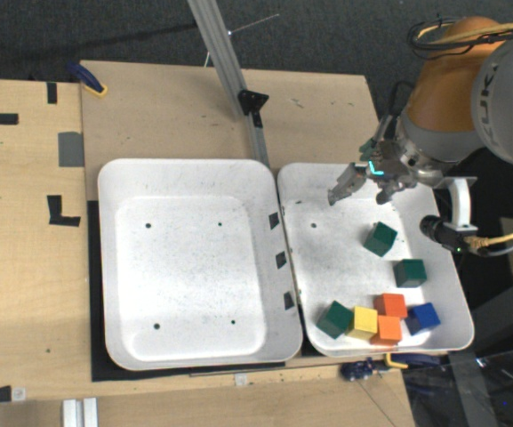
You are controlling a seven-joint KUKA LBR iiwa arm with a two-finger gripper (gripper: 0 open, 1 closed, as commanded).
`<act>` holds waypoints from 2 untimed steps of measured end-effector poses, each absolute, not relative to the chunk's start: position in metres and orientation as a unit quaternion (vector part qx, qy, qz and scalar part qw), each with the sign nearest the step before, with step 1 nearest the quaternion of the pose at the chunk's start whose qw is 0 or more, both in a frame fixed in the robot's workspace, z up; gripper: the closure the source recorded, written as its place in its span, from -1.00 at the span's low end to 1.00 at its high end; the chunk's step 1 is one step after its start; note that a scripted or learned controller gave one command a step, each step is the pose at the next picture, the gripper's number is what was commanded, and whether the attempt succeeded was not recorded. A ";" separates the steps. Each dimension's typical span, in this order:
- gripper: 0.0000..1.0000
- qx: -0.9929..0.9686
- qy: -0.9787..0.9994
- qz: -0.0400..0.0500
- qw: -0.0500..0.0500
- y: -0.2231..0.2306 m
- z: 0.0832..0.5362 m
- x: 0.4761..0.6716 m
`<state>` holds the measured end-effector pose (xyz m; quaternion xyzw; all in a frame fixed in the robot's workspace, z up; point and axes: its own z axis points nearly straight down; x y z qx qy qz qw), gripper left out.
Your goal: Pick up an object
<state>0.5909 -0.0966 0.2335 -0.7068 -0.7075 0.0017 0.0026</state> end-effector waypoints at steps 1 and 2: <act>-1.00 -0.706 -0.708 0.001 0.001 -0.097 0.236 0.592; -1.00 -0.707 -0.707 0.002 0.002 -0.099 0.190 0.585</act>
